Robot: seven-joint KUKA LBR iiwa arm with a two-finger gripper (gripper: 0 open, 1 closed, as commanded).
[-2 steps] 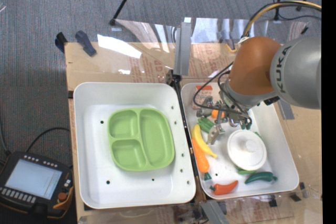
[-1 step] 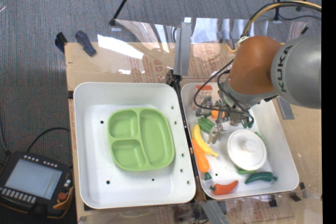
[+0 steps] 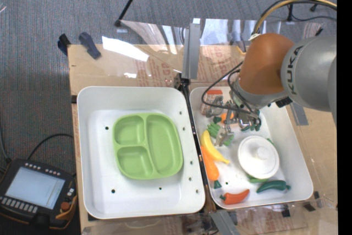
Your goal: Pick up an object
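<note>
The grey arm with its orange band (image 3: 265, 63) reaches down into the right bin (image 3: 294, 137). My gripper (image 3: 224, 125) sits low over the bin's upper left part, just above a small green toy (image 3: 214, 129) and the top end of a yellow banana (image 3: 212, 147). An orange carrot (image 3: 212, 167) lies beside the banana. A white lidded bowl (image 3: 258, 157) stands to the gripper's lower right. A red pepper (image 3: 236, 196) and a dark green pepper (image 3: 272, 186) lie near the bin's front edge. Cables and the wrist hide what is directly under the gripper.
The left bin (image 3: 91, 140) holds a light green divided plate (image 3: 147, 146). A thin wall (image 3: 193, 140) separates the two bins. A teach pendant (image 3: 36, 187) lies at the lower left, off the bench. Tripod legs stand on the carpet behind.
</note>
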